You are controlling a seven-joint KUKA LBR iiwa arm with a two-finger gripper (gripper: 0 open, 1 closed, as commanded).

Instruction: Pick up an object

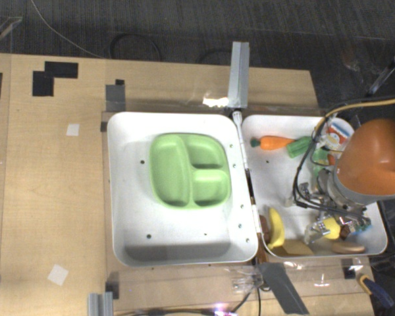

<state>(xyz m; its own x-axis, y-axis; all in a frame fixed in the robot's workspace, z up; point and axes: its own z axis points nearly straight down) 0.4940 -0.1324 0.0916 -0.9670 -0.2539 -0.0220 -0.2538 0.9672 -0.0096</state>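
Note:
My gripper (326, 224) is lowered into the near right part of the right bin (276, 176), under the grey wrist and its orange band (375, 157). A small yellow object (328, 228) lies right at the gripper's tip; whether it is held is hidden. A toy carrot (276, 143) with a green top lies at the bin's far left. A yellow banana (276, 226) rests by the near left wall. A tan flat piece (293, 247) and a brown piece (348, 247) lie along the near wall.
The left bin (128, 176) holds a green divided plate (188, 170). A white round container with blue and red marks (336, 131) sits at the right bin's far right corner. Cables hang around the wrist. A metal post (239, 74) stands behind the bins.

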